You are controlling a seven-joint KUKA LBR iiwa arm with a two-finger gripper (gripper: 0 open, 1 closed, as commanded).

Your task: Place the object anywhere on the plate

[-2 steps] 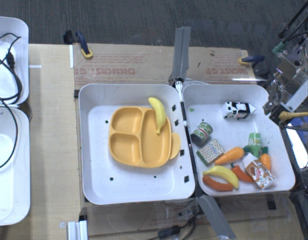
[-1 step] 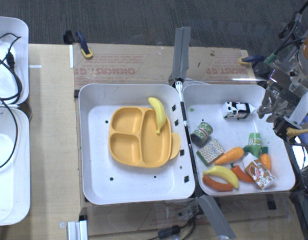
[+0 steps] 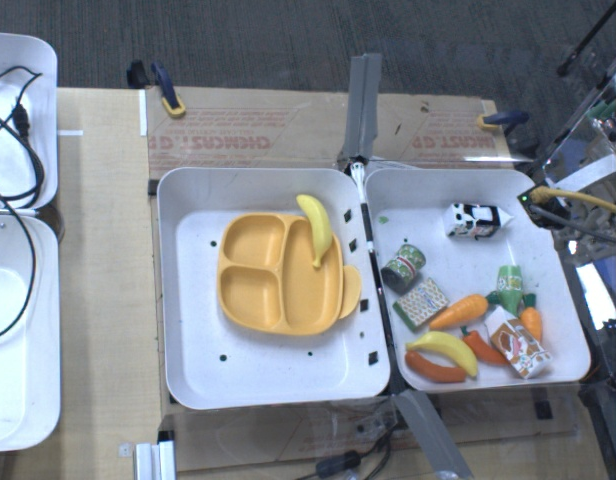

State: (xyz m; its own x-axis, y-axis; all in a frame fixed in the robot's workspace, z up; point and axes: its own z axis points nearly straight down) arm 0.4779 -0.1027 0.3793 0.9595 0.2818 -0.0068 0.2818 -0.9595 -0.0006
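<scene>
On the plate [image 3: 273, 288], a banana [image 3: 316, 226]

Banana [image 3: 316, 228] lies across the yellow divided plate's [image 3: 258, 288] upper right rim in the left bin [image 3: 188, 368]; toy foods crowd the right bin [image 3: 428, 208].

One fixed overhead camera looks slantwise down on both bins [image 3: 188, 298].

Dark grey carpeted floor [image 3: 288, 18] beyond a pale wooden bench [image 3: 98, 268], brown cardboard sheet [image 3: 288, 128] clamped at its far corners, possibly white tubs [image 3: 13, 298] at left
</scene>
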